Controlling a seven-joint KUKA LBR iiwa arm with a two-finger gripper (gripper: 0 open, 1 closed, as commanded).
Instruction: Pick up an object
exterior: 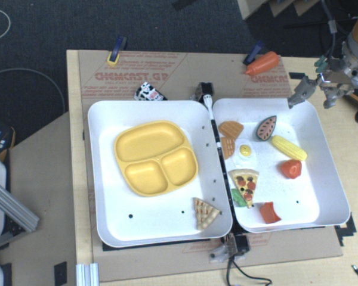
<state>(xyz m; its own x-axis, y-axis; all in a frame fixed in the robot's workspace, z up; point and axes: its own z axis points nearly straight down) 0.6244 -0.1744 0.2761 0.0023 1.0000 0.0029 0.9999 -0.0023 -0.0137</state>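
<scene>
My gripper [314, 96] hangs above the far right corner of the right bin [322, 177], open, with nothing between its fingers [298, 94]. In that bin lie a yellow corn cob [288, 148], a red tomato [291, 169], a dark seeded fruit slice [266, 127], two brown toast pieces [229, 137], a small fried egg [245, 151], a pizza slice [245, 186] and a red chunk [269, 212]. The fruit slice and the corn cob are the things nearest to the gripper, to its lower left.
The left bin [104, 177] holds a yellow divided plate [156, 157] and a tan wedge [205, 212]. Outside the bins, on the board, lie an orange carrot [262, 63], a black-and-white cow toy [148, 92] and a blue-yellow clamp [114, 51].
</scene>
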